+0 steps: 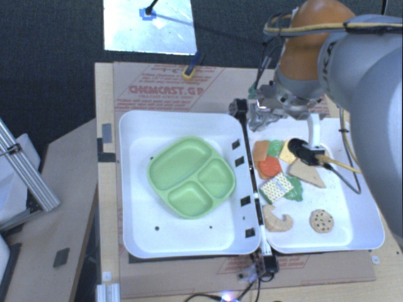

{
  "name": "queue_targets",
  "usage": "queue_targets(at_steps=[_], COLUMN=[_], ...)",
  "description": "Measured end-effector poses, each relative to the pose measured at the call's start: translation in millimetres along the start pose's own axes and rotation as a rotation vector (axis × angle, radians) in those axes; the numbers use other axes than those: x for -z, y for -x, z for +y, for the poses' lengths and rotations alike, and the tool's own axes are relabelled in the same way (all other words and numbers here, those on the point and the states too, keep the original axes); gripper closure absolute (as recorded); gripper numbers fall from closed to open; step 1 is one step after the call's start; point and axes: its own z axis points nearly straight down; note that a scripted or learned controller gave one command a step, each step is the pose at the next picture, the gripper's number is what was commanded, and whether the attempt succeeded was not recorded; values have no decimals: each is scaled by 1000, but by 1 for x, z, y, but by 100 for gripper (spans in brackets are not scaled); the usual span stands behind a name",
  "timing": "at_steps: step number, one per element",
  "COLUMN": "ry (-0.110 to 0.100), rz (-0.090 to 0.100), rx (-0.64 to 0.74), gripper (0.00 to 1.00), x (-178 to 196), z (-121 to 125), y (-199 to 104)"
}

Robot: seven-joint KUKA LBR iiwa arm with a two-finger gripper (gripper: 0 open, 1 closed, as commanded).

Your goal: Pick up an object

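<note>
- A dark carpeted floor (50,49) was seen around the bench, with a pale reflective square sheet (149,17) lying at the top and a metal frame (22,168) at the left edge.
- The bench (69,162) was topped by a printed cardboard sheet (167,90), on which the two bins were set side by side, touching along a clipped seam.
- The grey arm (365,74) was seen reaching in from the right, its orange band (312,21) above the wrist.
- The left bin (135,231) held a green divided tray (191,177) near its middle, with bare white floor left all around it.
- The right bin (359,228) held crowded toy food: an orange piece (269,167), a checkered packet (277,186), a wedge (308,173), a curled pastry (278,220) and a cookie (322,221), with open floor toward its near right corner.
- The gripper (263,115) was positioned over the right bin's far left corner; whether its fingers were apart or together could not be told, and nothing was seen held.
</note>
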Motion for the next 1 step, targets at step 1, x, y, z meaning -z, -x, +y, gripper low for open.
queue_targets(at_steps=[1], ry=[0], rz=[0], rx=[-5], gripper=[100], x=[16], z=[-3], y=[10])
